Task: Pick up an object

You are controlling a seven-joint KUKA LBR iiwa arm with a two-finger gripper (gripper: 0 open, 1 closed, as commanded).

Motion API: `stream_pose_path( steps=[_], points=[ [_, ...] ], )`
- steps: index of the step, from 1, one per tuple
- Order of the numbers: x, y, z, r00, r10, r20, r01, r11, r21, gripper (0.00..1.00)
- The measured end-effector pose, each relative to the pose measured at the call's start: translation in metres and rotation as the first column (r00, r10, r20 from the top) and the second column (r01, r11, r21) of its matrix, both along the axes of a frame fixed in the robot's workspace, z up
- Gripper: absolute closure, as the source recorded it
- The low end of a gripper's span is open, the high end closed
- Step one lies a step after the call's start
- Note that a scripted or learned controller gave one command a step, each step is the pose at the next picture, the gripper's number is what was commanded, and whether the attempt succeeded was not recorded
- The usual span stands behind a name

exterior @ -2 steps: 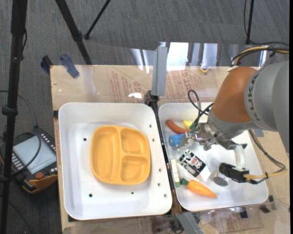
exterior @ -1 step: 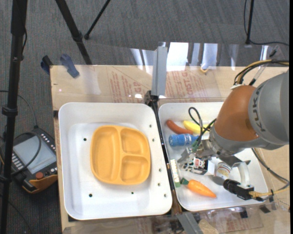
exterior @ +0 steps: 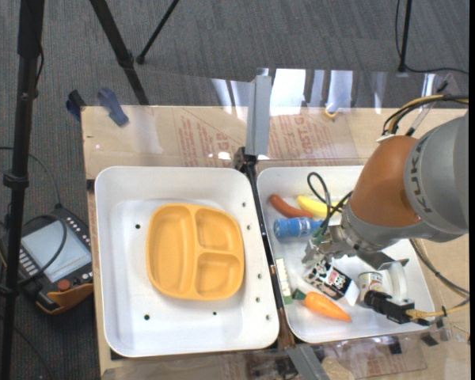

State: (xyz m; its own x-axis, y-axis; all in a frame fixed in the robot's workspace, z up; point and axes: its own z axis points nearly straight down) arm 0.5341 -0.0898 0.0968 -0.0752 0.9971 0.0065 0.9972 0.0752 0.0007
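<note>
reaches in from the right of the frame, orange band bent low over the right bin (exterior: 427, 303), gripper (exterior: 323, 253) down at its centre; cannot tell its state. just below it lies a black-and-white object (exterior: 335, 280), an orange carrot (exterior: 325, 305) lower still; blue can (exterior: 294, 228) just left of it.

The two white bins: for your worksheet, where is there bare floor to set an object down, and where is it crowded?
Left bin: bare strips border the yellow divided plate on all sides, widest along its left wall and near edge. Right bin: crowded, with the sausage, banana, blue can, carrot and gripper.
</note>
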Motion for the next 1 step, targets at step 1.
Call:
stream_pose_path(
  steps=[1],
  points=[
    [0.0227, -0.0081, 0.113, 0.934, -0.358, -0.008, 0.358, 0.934, -0.009, 1.0]
  ],
)
